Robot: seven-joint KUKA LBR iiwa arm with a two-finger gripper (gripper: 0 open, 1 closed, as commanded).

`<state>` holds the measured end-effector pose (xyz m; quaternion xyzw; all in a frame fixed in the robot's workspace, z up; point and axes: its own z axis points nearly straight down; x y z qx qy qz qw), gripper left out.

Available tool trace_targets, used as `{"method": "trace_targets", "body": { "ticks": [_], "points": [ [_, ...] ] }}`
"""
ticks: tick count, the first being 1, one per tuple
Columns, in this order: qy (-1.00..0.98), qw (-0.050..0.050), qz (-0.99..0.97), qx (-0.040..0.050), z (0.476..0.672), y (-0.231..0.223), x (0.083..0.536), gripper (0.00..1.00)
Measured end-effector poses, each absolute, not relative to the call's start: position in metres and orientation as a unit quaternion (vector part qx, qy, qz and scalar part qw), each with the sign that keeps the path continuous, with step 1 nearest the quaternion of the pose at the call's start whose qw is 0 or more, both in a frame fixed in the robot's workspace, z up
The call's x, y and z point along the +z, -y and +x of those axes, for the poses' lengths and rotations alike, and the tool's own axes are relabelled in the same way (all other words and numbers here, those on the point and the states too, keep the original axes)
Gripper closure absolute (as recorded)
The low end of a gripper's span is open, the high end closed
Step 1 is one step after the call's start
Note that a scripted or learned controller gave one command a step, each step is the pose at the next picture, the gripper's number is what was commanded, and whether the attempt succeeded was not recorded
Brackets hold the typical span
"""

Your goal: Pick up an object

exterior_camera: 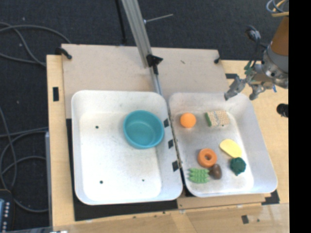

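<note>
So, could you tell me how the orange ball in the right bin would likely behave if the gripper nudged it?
The orange ball looks round and smooth, so it would probably roll off. It lies apart from its neighbours on the right bin, so little would stop it. Closing fingers might squeeze it out.

White bin (87, 130) holds a teal bowl (143, 129); beside it, an orange ball (188, 120), orange ring (207, 157), yellow piece (230, 148), green leaf (198, 175).

Both white bins (87, 130) are seen as matt, speckled plastic. The blue bowl (143, 129) is presented as smooth plastic with a slight sheen. The bench (56, 144) is finished in matt, pale wood-like board. The slanted rail (136, 23) is shown as ribbed, brushed metal.
</note>
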<state>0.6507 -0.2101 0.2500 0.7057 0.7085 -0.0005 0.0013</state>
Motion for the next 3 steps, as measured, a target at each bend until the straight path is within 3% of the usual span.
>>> {"method": "trace_targets", "body": {
  "ticks": [1,3],
  "points": [
    [-0.709,0.002,0.706,-0.0014,0.65,0.211,0.25,0.0],
    [-0.707,0.0,0.708,-0.0028,0.65,0.225,0.135,0.0]
  ]
}}
